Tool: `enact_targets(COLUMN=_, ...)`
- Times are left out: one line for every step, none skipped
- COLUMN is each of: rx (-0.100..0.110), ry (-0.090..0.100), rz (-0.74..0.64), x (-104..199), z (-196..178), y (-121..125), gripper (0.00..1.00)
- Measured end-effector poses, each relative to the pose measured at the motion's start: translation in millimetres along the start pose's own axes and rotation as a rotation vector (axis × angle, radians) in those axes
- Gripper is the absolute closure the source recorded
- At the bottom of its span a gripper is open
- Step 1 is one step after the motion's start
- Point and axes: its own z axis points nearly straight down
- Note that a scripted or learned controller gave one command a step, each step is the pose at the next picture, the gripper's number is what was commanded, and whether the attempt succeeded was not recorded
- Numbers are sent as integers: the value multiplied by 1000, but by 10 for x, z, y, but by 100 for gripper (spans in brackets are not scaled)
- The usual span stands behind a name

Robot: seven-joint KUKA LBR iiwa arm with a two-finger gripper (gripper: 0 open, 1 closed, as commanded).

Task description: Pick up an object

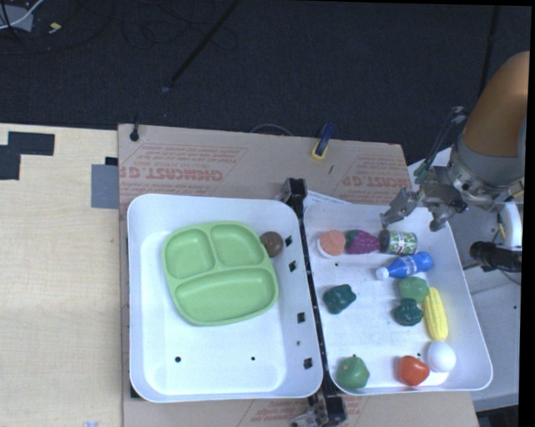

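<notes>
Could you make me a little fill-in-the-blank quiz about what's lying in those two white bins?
1. The green divided plate lies in the ____ bin.
2. The plate has ____ compartments.
3. The corn cob is coloured ____.
4. The gripper hangs over the far edge of the ____ bin.

Missing words: left; three; yellow; right

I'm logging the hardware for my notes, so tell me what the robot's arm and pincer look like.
The arm is rounded, with an orange section above a grey wrist ring. Below it sits a boxy grey metal head with thin dark cables or rods running along it. The pincer has two slim grey metal fingers with darker tips.
</notes>
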Motion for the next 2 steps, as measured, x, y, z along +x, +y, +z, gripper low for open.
enact_targets(rx=-14, ry=-3, rz=-2, x=-3, z=-86, y=23, gripper=0)
enact_targets(rx=-8, ry=-1, rz=-3, x=-10, z=509, y=108, gripper=0)
